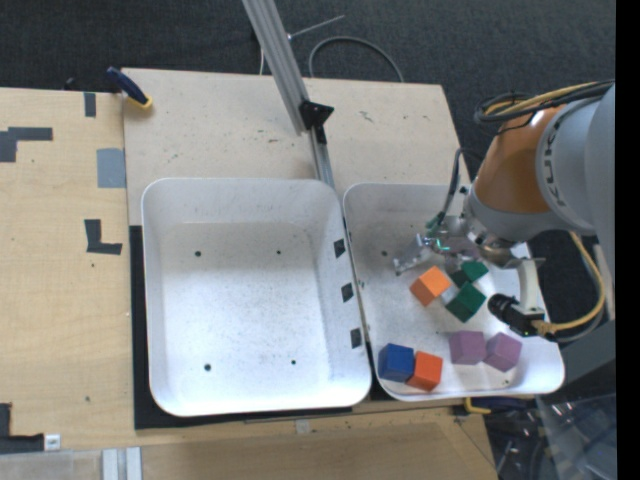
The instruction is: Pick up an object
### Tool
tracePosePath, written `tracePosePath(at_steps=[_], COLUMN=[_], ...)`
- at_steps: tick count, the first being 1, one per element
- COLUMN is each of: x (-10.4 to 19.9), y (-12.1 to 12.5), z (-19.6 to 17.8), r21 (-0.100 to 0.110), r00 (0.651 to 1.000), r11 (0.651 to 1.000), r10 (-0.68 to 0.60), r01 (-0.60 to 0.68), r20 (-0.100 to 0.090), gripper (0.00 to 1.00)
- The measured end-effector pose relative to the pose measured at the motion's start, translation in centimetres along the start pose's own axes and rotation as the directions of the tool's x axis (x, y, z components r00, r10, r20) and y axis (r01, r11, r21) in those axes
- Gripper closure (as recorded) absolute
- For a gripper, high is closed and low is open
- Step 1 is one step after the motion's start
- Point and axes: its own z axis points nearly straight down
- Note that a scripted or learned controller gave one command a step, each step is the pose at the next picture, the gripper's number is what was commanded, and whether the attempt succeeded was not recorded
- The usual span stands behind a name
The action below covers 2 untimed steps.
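Observation:
My gripper (420, 251) hangs over the middle of the right bin (385, 203), open, with nothing between its fingers. An orange cube (431, 286) lies just below and to the right of the fingertips, apart from them. Beside it sit a dark green cube (466, 302) and a second green block (474, 271), partly under the wrist. Along the bin's near edge lie a blue cube (397, 361), an orange-red cube (427, 370) and two purple cubes (467, 347) (503, 351).
The left bin (160, 268) adjoins the right bin along a shared divider. A metal rail (280, 48) slants down from the top to the bins' back edge. The arm's orange band and cables cover the bin's right side.

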Motion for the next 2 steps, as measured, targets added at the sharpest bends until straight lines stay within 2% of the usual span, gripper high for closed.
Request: tracePosePath(at_steps=[2], x=[-0.01], y=[0.0], z=[-0.01], r21=[0.0], r00=[1.0], r11=[1.0], r10=[0.0], r01=[0.0], r20=[0.0], gripper=[0.0])
